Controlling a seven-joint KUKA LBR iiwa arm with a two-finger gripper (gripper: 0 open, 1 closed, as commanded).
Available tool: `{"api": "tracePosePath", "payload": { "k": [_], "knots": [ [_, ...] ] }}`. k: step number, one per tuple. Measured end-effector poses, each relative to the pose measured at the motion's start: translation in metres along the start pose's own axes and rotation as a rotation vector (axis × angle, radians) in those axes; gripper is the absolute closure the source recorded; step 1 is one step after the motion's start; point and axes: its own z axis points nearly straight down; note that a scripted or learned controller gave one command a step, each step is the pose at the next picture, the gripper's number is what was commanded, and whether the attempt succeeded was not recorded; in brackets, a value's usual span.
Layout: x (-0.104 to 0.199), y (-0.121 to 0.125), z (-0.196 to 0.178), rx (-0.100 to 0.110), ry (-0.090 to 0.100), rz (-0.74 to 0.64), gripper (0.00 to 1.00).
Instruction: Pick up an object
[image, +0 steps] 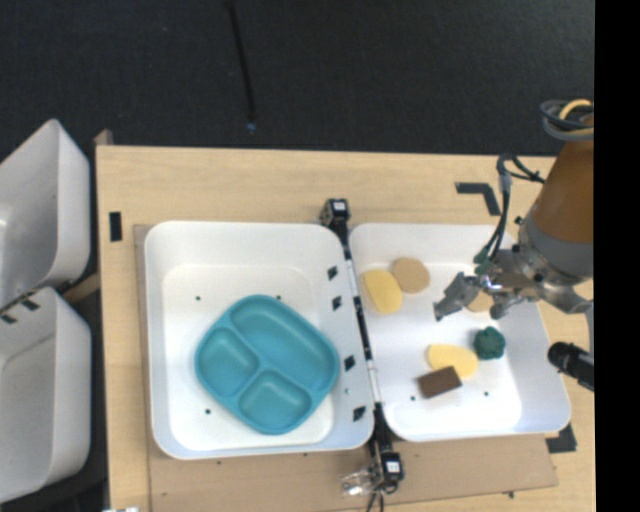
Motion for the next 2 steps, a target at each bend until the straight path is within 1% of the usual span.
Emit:
{"api": "tracePosePath", "payload": {
  "k": [1,2],
  "knots": [
    [0.000,0.002,-0.005,-0.011,-0.002,-0.003,0.00],
    [-0.001,-0.003,0.055,-0.007,-0.002,0.000,0.00]
  ]
}}
